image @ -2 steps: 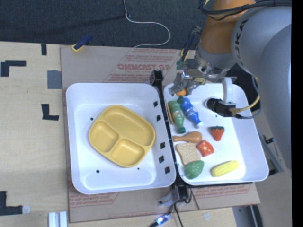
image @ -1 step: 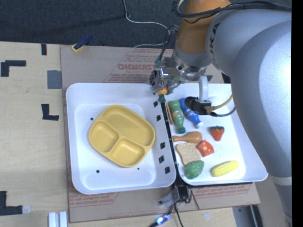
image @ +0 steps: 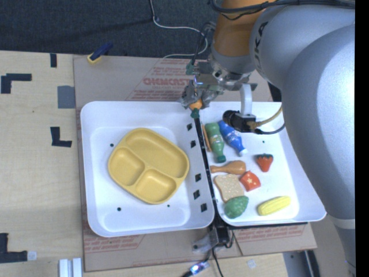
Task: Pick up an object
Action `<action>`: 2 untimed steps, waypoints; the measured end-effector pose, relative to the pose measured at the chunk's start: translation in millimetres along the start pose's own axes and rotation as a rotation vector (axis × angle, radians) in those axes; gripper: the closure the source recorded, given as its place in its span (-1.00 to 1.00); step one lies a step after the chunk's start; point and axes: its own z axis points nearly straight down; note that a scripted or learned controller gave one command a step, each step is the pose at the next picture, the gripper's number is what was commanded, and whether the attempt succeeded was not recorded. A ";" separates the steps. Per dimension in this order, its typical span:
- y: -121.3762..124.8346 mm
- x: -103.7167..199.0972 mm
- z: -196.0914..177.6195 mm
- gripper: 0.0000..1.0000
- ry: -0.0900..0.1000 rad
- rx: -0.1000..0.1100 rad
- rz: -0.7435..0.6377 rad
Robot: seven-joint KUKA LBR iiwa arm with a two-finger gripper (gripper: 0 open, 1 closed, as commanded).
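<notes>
My gripper (image: 196, 100) hangs over the far end of the wall between the two bins, below the orange wrist band. A small orange object (image: 198, 104) sits between its fingertips, and the gripper looks shut on it. The right bin (image: 300, 198) holds a green bottle (image: 216, 141), a blue bottle (image: 232, 137), a drumstick (image: 229, 167), a strawberry (image: 264, 162), a red piece (image: 250, 181), a bread slice (image: 229, 186), a green vegetable (image: 236, 206) and a corn cob (image: 273, 205).
A yellow divided plate (image: 149, 165) lies in the left bin (image: 95, 201). The big grey arm covers the right bin's far right side. A black fitting with a cable (image: 239, 120) hangs just right of the gripper, above the bottles.
</notes>
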 end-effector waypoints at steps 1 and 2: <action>-2.0 11.2 8.8 1.00 -0.002 0.002 0.001; -1.1 -1.8 20.6 1.00 -0.003 0.003 0.003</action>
